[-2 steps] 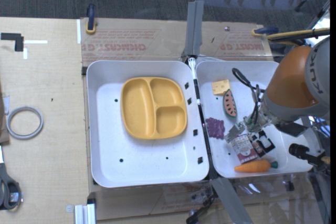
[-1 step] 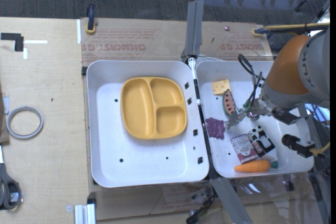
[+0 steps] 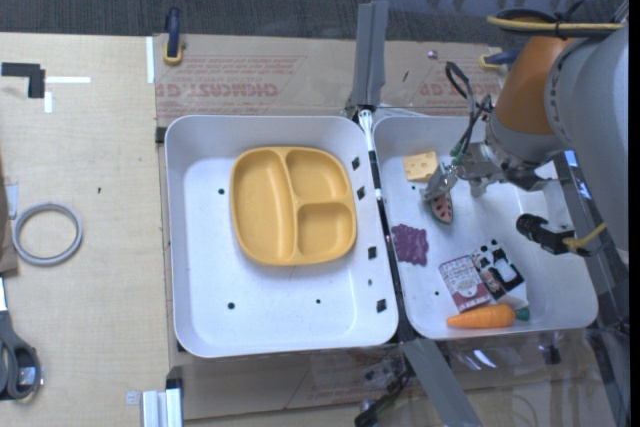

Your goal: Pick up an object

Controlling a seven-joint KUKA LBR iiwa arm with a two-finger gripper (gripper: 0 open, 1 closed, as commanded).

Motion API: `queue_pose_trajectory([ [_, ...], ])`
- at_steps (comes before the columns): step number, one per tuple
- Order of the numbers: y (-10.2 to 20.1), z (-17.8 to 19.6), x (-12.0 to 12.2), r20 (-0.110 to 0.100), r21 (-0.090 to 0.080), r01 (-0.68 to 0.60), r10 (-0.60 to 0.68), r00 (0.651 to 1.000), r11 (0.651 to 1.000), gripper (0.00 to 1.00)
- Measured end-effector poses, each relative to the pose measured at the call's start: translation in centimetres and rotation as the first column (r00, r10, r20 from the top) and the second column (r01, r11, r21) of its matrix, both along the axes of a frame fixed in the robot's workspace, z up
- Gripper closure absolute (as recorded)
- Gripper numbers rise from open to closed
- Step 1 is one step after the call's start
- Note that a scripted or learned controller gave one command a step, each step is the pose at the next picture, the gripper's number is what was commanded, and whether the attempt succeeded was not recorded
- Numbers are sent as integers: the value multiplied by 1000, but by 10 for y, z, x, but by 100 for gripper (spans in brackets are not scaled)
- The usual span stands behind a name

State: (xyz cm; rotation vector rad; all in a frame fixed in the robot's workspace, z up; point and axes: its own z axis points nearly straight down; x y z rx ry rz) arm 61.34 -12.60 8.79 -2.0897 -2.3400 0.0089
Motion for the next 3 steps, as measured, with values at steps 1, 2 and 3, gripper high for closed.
queue_pose_trajectory([
  [1, 0, 5, -1, -8, -2, -5, 5, 1000, 1000, 100],
  [2, 58, 100, 2, 0, -1, 57, -57, 998, 998, 100],
  [3, 36, 105, -7, -2, -2, 159, -159, 987, 987, 100],
])
